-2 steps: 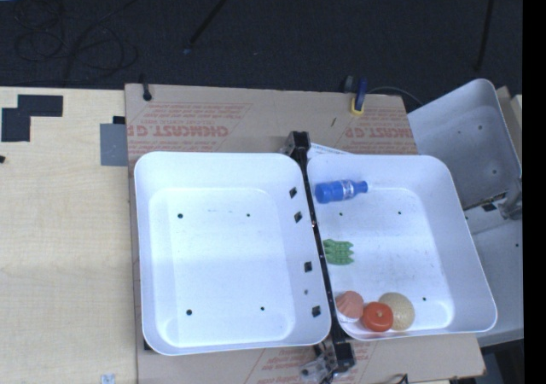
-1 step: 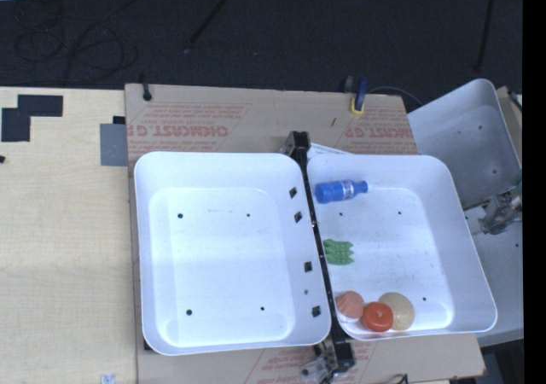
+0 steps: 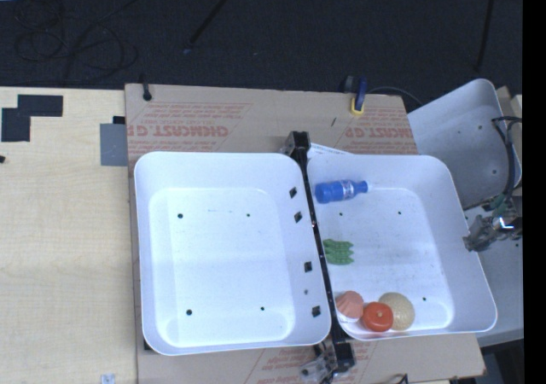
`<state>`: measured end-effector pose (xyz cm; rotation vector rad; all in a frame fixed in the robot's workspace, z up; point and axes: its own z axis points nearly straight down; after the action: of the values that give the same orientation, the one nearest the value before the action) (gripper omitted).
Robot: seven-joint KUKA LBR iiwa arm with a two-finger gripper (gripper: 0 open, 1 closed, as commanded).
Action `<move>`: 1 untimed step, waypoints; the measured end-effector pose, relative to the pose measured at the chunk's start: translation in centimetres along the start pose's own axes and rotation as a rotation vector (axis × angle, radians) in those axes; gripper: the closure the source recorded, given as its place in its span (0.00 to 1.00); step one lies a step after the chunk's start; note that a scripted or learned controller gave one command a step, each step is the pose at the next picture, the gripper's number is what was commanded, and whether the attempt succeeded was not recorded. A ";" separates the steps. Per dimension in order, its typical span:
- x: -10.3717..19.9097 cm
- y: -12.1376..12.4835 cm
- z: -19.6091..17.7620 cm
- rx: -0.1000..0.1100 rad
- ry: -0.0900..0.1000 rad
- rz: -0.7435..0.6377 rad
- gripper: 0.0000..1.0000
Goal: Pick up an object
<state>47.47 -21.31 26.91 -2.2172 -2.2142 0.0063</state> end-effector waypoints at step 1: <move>-0.1 0.1 -7.9 -0.014 -0.005 -0.003 1.00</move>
<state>47.65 -21.40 34.85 -2.2241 -2.2269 -0.0034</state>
